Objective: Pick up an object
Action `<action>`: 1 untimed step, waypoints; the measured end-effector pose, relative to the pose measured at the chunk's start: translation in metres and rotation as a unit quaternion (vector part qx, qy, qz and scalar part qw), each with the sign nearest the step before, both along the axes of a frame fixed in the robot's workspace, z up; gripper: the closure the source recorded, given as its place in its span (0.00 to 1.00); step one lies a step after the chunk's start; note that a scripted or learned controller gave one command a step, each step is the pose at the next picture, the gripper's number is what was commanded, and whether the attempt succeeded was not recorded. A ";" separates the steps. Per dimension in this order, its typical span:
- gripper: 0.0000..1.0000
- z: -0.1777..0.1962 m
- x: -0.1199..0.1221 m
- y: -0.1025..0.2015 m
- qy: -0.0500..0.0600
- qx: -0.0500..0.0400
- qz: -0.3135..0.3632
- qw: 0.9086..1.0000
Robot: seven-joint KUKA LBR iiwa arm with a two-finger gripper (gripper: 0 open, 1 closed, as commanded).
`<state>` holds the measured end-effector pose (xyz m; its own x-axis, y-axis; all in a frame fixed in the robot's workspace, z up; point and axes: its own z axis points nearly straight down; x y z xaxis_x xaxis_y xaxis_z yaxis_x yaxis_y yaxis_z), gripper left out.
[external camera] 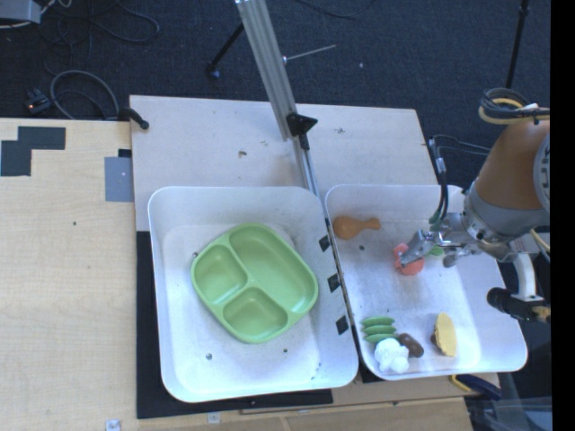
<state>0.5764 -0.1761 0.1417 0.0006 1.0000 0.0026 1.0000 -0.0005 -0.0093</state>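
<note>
Your gripper (415,255) was low in the right bin (485,353), over a red object (406,263), grip state I cannot tell, green tray (254,282) in left bin (171,330).

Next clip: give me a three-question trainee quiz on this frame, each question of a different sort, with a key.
1. True or false: the green divided plate lies in the left bin.
2. Which item is nearest the gripper? A) red object B) yellow piece C) green pea pod
3. Fill in: the brown drumstick lies near the right bin's ____ corner, far-left or near-right?

Key: 1 true; 2 A; 3 far-left.
</note>
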 end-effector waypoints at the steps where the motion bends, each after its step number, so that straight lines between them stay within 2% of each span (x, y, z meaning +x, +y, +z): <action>1: 0.00 -0.051 0.001 0.000 -0.005 -0.002 0.000 1.000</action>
